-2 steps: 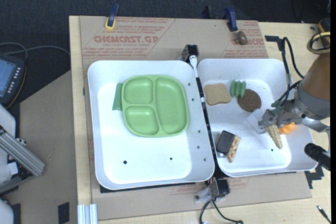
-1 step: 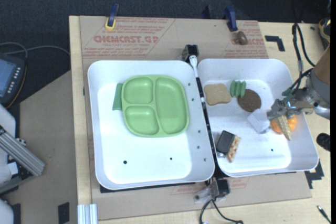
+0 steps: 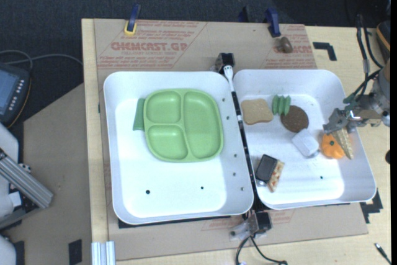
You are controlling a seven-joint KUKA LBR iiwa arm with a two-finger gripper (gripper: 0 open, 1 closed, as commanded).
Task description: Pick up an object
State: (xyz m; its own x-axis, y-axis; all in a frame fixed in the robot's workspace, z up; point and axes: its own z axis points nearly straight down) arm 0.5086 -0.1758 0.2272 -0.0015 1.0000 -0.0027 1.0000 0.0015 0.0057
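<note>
Orange toy (image 3: 331, 147) is lying in the right bin (image 3: 310, 195), and we are seeing it directly beneath our gripper (image 3: 343, 127); whether the gripper is gripping it we cannot tell. Beyond it, leftward, a white block (image 3: 304, 144) and brown disc (image 3: 295, 119) are resting.

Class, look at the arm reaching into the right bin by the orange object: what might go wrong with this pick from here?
1. The tool sits at the bin's right wall, so it may bump or scrape the rim.
2. The orange object lies right beside a white block; a grab could catch or shove both.
3. The orange object looks rounded and may slip out.
</note>
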